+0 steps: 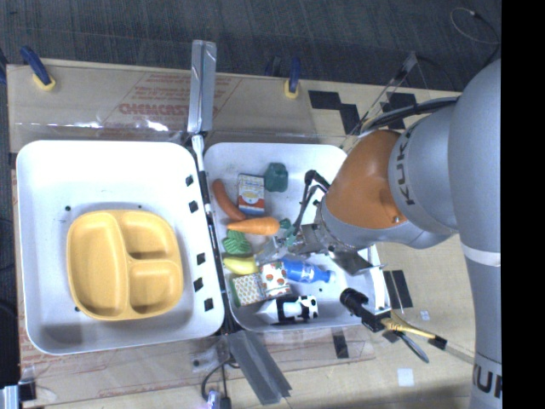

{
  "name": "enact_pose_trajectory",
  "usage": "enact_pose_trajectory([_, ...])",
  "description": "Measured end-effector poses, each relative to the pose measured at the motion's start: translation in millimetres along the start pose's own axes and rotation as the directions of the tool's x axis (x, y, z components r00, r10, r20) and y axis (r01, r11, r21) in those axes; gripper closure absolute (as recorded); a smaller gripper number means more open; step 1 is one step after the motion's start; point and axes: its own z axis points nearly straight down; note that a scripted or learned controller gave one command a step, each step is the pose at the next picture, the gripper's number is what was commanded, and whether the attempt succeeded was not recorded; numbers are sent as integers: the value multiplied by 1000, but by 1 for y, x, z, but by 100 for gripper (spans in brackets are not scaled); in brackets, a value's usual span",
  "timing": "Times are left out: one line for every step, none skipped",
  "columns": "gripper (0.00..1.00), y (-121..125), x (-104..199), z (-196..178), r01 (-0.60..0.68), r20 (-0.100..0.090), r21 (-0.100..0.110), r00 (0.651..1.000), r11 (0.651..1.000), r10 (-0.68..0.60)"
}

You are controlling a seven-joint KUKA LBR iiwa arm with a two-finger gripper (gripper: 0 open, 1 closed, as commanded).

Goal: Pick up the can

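The right bin (255, 153) holds a clutter of small items. A teal, can-like object (275, 177) stands near its far edge, beside a small orange and white carton (250, 192). My gripper (288, 235) hangs low over the middle of this bin, below the orange band of the wrist (364, 192). It sits just right of a carrot (253, 226) and above a blue bottle (304, 273). The teal object lies about a hand's width beyond the gripper and apart from it. The wrist hides much of the gripper.
Around the gripper lie a sausage (223, 198), a green item (237, 244), a yellow piece (239, 266), small printed boxes (260, 283) and a black and white cow toy (295, 309). The left bin (34, 177) holds a yellow divided tray (125, 262).
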Motion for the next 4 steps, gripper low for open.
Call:
enact_pose_trajectory([0,76,-63,-3,-158,1,9,988,987,158])
enact_pose_trajectory([0,-20,-8,11,-85,4,-15,996,996,85])
enact_pose_trajectory([100,-21,-9,3,-81,6,-10,997,997,81])
enact_pose_trajectory([100,-2,-81,-18,1,-1,10,1000,1000,-1])
